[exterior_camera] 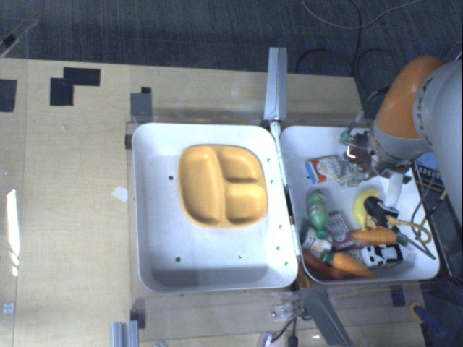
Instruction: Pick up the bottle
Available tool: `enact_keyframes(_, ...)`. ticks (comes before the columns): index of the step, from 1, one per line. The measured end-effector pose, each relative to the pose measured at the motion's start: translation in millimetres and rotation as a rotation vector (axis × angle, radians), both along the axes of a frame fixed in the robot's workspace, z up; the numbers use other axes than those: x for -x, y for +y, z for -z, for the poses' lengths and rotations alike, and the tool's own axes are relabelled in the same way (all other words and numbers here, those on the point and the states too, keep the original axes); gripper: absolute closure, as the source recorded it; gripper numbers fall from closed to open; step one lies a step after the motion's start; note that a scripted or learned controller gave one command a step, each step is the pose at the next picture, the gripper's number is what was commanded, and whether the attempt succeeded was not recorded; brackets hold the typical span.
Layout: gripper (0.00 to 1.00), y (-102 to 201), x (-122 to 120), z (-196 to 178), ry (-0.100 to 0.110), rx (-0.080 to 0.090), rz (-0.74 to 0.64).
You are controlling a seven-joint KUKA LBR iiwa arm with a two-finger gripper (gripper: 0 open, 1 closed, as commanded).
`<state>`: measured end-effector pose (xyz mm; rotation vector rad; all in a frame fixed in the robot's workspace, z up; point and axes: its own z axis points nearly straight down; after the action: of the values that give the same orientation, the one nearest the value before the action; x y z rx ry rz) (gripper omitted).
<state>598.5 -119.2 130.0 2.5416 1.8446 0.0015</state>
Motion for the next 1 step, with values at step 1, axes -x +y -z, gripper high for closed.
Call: enact_keyframes(1,0.0,0.1,0.1,0.1,0.0,0.0,0.0)
